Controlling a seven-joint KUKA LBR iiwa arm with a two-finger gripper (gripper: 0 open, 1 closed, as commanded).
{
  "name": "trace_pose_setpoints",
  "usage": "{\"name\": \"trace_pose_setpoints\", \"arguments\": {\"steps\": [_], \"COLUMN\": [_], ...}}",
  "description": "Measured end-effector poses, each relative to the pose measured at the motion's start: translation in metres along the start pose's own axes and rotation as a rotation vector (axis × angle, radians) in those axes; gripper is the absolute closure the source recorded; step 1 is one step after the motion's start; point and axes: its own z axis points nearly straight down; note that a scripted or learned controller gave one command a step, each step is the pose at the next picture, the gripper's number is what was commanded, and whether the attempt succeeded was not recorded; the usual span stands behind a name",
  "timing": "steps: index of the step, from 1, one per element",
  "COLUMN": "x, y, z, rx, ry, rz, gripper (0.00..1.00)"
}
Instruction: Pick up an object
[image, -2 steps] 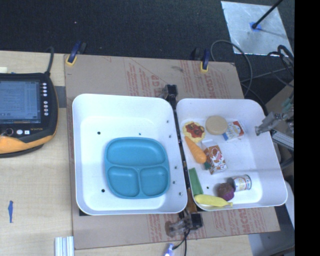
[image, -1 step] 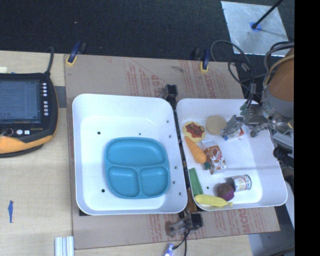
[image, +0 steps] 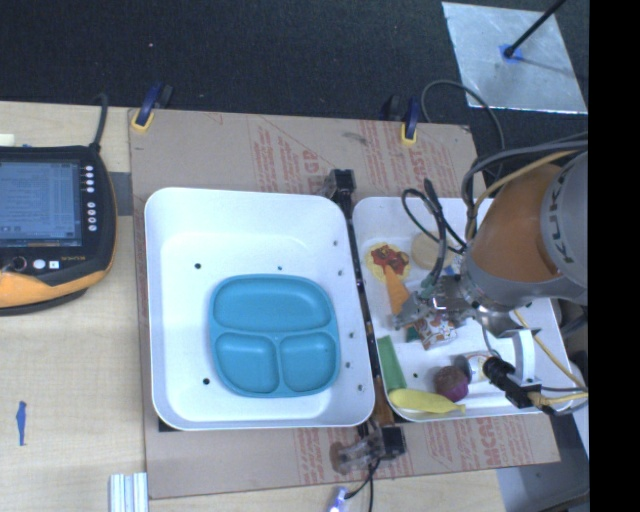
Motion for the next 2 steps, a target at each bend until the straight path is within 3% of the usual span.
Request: {"name": "trace_pose_setpoints", "arguments": {"steps": [1,2], "x": [-0.002,0.064], "y": [0.001,-0.023], "z": [-0.011,-0.13], "rx": [-0.002,-0.004], "ry": [-0.003,0.001], "rz": [-0.003,0.0], "gripper": [1.0,1.0]}}
